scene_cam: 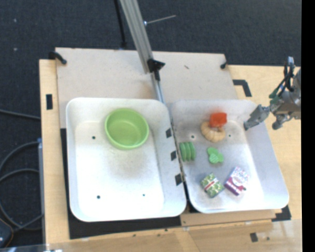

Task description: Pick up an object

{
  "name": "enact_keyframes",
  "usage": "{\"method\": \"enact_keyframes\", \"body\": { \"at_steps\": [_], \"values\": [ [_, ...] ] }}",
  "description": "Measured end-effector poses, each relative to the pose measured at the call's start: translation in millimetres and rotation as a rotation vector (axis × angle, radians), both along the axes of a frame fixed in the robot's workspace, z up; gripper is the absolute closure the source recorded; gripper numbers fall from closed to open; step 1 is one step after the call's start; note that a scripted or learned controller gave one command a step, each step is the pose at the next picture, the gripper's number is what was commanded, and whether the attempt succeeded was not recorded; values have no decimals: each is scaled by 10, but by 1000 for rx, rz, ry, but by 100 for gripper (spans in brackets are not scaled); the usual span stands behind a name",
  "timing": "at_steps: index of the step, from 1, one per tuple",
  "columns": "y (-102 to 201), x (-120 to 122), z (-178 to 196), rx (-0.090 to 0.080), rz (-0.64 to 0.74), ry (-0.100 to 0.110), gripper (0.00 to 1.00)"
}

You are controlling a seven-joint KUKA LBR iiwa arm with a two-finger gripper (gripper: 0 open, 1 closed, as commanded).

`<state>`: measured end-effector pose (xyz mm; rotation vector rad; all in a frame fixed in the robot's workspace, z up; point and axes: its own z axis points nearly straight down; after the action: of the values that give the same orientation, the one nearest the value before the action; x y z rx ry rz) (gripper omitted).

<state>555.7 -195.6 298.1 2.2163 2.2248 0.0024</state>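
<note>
The right bin (268, 156) holds several small objects. A red block (218, 119) rests against a tan ring-shaped piece (214, 133) near the back. A green ridged piece (187, 151) lies by the left wall, with a small green lump (215, 155) to its right. A green and red box (212, 185) and a pink and white box (237, 180) lie toward the front. My gripper (266, 118) hangs over the bin's back right rim, to the right of the red block. It is open, with nothing between its fingers.
The left bin (84, 193) holds a light green bowl (127, 128) near its back. A slanted metal post (139, 30) rises from the board behind the bins. Dark brackets (176, 154) sit along the seam between the bins.
</note>
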Motion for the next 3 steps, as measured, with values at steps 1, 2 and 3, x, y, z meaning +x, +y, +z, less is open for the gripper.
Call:
{"method": "enact_keyframes", "body": {
  "at_steps": [1, 2, 3],
  "values": [
    [1, 1, 0, 0, 0, 0, 0],
    [-34, -22, -629, -2, -5, 7, 0],
    [-114, -16, -1240, -2, -6, 7, 0]
  ]
}}
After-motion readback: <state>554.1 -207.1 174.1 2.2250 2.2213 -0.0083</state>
